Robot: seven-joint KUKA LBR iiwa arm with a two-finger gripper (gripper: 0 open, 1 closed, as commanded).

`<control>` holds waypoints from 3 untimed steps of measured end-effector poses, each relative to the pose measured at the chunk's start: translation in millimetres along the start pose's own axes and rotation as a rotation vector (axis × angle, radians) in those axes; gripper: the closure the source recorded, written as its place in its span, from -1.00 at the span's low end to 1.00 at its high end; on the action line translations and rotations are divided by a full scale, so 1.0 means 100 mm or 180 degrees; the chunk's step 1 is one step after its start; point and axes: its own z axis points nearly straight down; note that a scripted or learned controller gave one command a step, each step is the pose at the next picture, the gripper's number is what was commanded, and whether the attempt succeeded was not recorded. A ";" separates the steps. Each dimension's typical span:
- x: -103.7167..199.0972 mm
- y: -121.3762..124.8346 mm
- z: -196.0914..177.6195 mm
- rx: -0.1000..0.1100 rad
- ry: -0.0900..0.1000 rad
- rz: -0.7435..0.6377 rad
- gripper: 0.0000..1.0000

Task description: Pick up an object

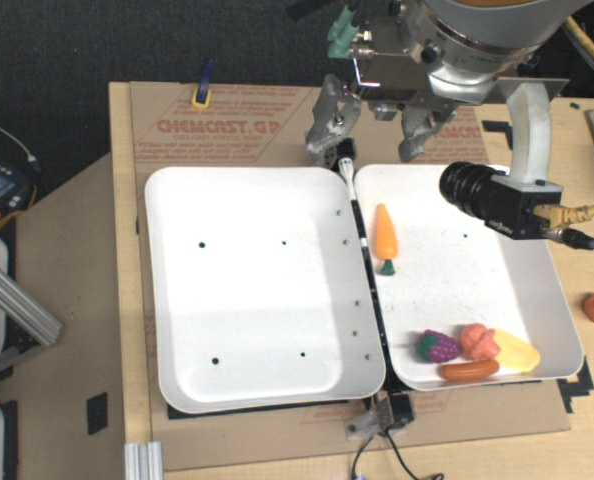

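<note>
The tool (379,133) was seen with fingers apart, seemingly empty; just below it lay the orange plastic carrot (384,230), best straddled across its width.

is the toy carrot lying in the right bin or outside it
In. The carrot lies flat on the right bin floor near its left wall, green end toward the camera, apart from the toy food clustered at the near edge.

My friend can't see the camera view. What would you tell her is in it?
A robot claw hangs open above two white bins. The right bin holds a toy carrot, grapes, a sausage and other toy food.
</note>
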 end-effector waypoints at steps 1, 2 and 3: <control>0.60 0.00 0.03 0.0009 -0.0001 -0.0011 -1.00; -0.07 0.42 0.96 0.0046 -0.0018 0.0021 -1.00; 0.56 0.01 -0.01 -0.0010 0.0012 -0.0021 -1.00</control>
